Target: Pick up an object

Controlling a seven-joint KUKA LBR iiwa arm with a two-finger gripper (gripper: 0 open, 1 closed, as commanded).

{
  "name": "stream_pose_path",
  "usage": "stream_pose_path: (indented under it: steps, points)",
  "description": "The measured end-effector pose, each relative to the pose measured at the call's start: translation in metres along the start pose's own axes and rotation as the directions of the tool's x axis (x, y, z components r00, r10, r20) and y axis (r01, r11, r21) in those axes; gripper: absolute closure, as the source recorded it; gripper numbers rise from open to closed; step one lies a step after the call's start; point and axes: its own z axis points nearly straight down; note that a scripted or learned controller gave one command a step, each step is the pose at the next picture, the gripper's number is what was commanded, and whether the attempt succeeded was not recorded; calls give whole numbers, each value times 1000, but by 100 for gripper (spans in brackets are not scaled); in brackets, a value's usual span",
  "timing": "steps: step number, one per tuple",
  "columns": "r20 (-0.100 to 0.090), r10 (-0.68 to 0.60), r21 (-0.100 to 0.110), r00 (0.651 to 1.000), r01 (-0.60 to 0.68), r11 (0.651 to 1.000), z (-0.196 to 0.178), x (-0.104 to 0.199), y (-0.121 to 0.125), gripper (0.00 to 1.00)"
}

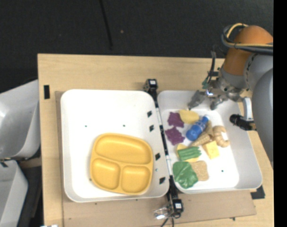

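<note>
My gripper (204, 101) hangs over the far part of the right bin (228, 174), its two fingers spread apart with nothing between them. Just below it lies a yellow piece (189, 116). Beside that are two purple pieces (174, 119) (174, 135), a blue bottle-like toy (196, 129), a tan figure (219, 135), a yellow block (211, 150), a green pepper-like piece (189, 152), a tan cracker (200, 170) and a large green piece (184, 174).
The left bin (77, 126) holds a yellow divided plate (121, 162). Black clips (151, 84) sit along the seam between the bins. The grey arm with its orange band (240, 56) comes in from the upper right.
</note>
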Motion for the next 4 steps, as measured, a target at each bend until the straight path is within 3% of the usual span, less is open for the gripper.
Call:
stream_pose_path:
  steps: [1,3,4]
  points:
    - [6,5,-6,1000,-5,1000,0,-2,-23,0]
    - [5,3,-5,1000,-3,1000,-20,-6,-25,0]
    - [6,6,-6,1000,-6,1000,2,-26,-38,0]
